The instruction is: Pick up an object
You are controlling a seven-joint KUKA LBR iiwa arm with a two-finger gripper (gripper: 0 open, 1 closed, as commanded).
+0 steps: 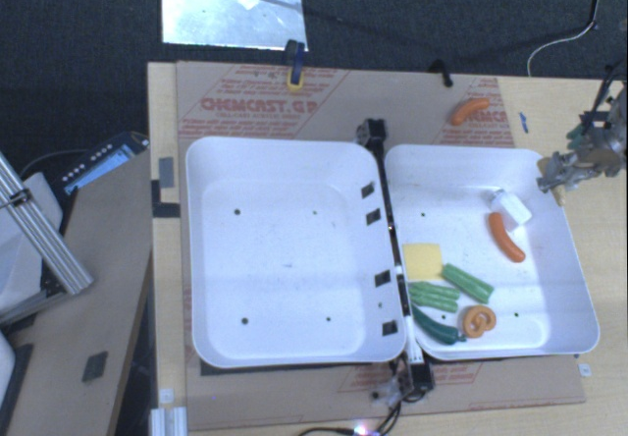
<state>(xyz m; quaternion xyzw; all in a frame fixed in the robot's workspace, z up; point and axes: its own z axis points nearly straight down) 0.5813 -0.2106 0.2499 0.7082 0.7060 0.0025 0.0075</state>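
Note:
The right bin (559, 321) holds several toy foods. A small white block (510, 206) lies near its far right side, with an orange sausage (506, 236) just in front of it. A yellow square slice (424, 260) sits by the divider. Nearer the front lie a green pod (466, 282), a second green pod (434, 295), a dark green piece (437, 326) and an orange ring (479, 320). My gripper (561, 171) hangs at the bin's far right rim, up and to the right of the white block, touching none of the objects.
The left bin (206, 228) stands beside the right one, with black clips (373, 218) along the shared rim. Another orange sausage (469, 110) lies on the bench behind the right bin. A yellow and blue clamp (294, 66) sits at the bench's far edge.

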